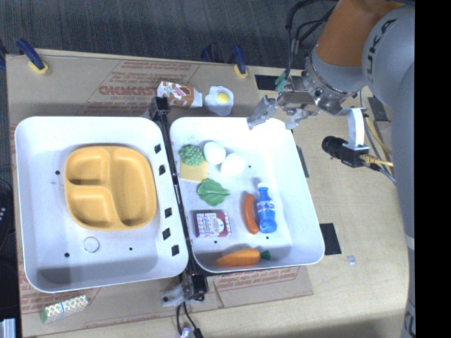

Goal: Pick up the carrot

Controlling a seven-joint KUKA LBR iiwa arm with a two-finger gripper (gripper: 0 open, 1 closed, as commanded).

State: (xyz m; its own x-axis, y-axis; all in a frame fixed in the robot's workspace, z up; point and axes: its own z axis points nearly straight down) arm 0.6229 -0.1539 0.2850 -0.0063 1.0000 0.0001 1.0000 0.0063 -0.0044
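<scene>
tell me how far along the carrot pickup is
Nothing looks done yet: the carrot lies flat at the near edge of the right bin, beside the red packet. In hand: the claw is open, holding nothing, over the bin's far right corner, well away from the carrot. Left: move across above the carrot, lower, close on it and lift.

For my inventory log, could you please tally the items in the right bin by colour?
Orange: 2, the carrot and the sausage
White: 2, the eggs
Green: 2, the leaf and the broccoli
Blue: 1, the bottle
Red: 1, the packet
Total: 8
</scene>
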